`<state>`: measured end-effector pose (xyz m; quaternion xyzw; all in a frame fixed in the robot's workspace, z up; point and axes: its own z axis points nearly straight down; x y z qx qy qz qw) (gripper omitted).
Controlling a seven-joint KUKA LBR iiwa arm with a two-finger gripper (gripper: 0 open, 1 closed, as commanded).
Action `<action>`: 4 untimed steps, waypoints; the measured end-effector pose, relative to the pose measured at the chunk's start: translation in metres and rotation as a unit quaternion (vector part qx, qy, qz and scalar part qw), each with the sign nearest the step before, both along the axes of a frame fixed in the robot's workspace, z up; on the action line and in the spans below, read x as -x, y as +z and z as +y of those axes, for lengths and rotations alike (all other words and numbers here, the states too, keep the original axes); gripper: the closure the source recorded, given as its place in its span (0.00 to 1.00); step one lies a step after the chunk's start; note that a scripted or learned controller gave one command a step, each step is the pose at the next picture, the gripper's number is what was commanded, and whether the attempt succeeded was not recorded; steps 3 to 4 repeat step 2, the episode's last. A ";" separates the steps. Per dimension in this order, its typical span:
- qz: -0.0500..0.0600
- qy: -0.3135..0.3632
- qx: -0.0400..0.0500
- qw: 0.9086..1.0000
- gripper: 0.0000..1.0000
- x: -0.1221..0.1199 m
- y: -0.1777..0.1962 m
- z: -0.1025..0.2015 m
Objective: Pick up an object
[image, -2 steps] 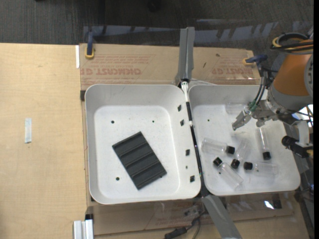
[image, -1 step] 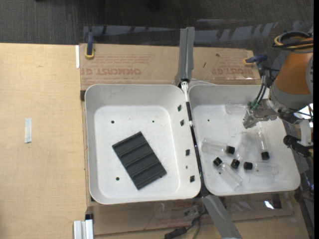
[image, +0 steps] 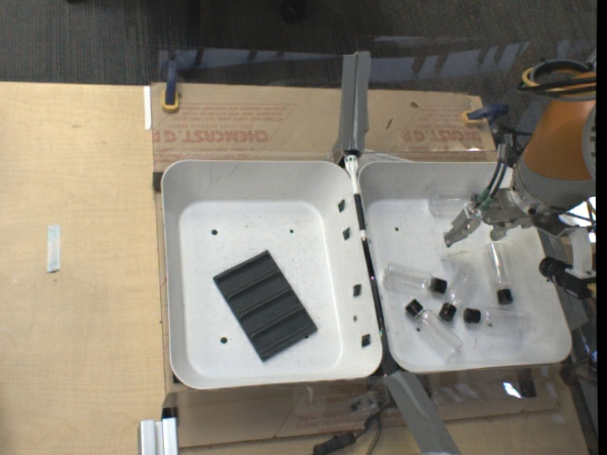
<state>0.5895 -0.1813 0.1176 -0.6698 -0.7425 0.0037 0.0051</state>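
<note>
A black ribbed slab [image: 265, 305] is seen lying flat and askew on the floor of the left bin [image: 190, 183]. In the right bin [image: 408, 358], several clear plastic vials with black caps [image: 438, 285] are scattered across the lower middle, some touching, their bodies faint against the white. Above and to the right of them, the gripper [image: 477, 228] is seen over the bin's upper part, near but apart from the vials. Its fingers [image: 460, 231] are spread apart, and nothing is seen between them.
</note>
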 end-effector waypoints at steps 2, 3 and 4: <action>-0.005 0.080 0.000 0.997 0.00 -0.070 0.063 0.048; -0.005 0.080 0.000 0.997 0.00 -0.070 0.063 0.048; -0.005 0.080 0.000 0.997 0.00 -0.070 0.063 0.048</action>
